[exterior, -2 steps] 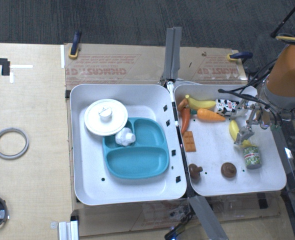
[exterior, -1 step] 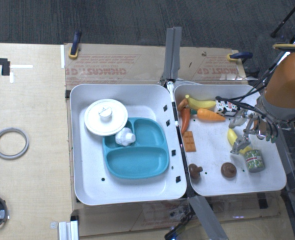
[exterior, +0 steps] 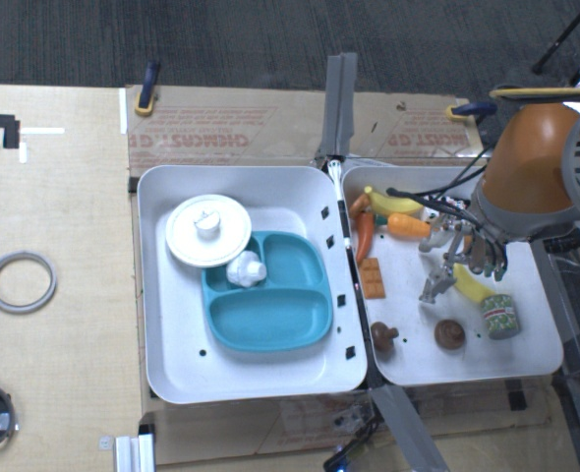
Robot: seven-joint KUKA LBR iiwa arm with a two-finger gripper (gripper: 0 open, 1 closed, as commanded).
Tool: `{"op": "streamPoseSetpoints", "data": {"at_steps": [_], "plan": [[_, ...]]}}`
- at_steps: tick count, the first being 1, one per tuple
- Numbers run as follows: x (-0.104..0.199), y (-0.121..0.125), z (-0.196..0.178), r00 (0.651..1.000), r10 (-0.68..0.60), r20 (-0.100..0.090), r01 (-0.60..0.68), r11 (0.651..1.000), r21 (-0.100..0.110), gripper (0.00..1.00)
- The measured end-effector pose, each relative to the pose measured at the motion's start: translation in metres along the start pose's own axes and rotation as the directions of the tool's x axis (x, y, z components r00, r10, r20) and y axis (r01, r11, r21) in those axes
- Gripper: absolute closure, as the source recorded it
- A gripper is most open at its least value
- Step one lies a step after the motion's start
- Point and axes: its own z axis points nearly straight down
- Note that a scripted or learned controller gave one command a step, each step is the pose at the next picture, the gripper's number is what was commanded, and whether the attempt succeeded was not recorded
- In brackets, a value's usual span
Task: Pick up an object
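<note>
Brown doughnut [exterior: 450, 334] near front rim; gripper [exterior: 435, 290] (fingers parted, empty) just above.

Both white bins [exterior: 152, 293] look like smooth, faintly glossy plastic. The blue tray [exterior: 270, 313] and white lid [exterior: 208, 231] look like smooth plastic too. The table [exterior: 54, 362] is pale matt wood; the hand [exterior: 445, 273] shines like metal.
</note>
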Motion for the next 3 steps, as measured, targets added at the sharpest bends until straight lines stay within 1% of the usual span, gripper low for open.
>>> {"op": "streamPoseSetpoints", "data": {"at_steps": [1,2,3], "plan": [[0.0326,-0.0528,0.0001,0.988,0.156,-0.001,-0.156,0.988,0.001,0.00],[0.0313,-0.0522,-0.0097,0.988,0.153,0.003,-0.153,0.988,0.001,1.00],[0.0313,-0.0520,-0.0096,0.988,0.153,0.003,-0.153,0.988,0.001,0.00]]}}
